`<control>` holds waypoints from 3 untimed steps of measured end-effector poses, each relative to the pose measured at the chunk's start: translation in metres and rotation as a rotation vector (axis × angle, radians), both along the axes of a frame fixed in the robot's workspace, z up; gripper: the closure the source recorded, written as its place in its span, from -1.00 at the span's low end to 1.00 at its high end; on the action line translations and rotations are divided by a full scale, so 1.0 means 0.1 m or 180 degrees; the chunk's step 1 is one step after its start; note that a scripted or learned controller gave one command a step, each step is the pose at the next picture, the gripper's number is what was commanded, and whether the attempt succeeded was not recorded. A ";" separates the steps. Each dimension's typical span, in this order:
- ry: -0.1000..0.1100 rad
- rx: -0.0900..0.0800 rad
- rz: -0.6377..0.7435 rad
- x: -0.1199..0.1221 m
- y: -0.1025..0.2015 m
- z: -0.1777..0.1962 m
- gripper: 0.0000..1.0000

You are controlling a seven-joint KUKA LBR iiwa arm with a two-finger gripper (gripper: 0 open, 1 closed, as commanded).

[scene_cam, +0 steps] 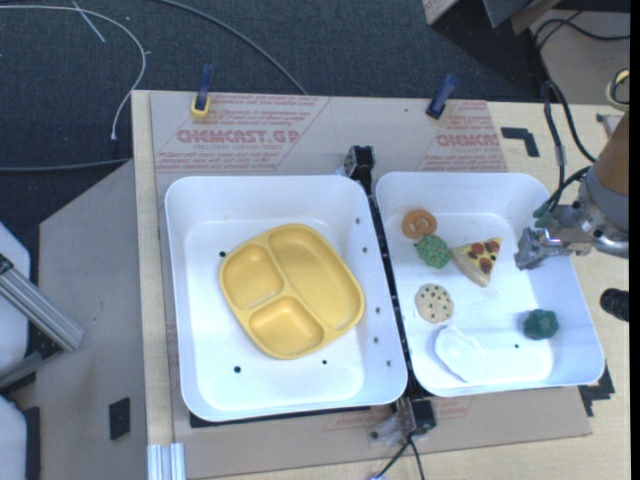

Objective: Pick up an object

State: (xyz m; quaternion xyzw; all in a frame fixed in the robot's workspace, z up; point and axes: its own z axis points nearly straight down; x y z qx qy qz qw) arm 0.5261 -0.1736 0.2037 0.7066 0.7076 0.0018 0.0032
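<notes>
Pizza slice (479,259) lay in the right bin (570,298), at nine o'clock from your tool (528,251) and just beside it; whether the tool was gripping, you couldn't tell.

High slanted view over bench (300,118)

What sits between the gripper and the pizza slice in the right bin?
Nothing visible. The gripper hangs just right of the pizza slice, with bare bin floor between them. The broccoli lies on the slice's far side.
</notes>
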 end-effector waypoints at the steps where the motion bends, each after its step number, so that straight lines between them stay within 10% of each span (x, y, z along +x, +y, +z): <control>1: 0.0025 0.0018 0.0016 0.06 0.52 -0.02 1.00; 3: 0.0020 0.0017 0.0018 -0.04 1.57 0.09 1.00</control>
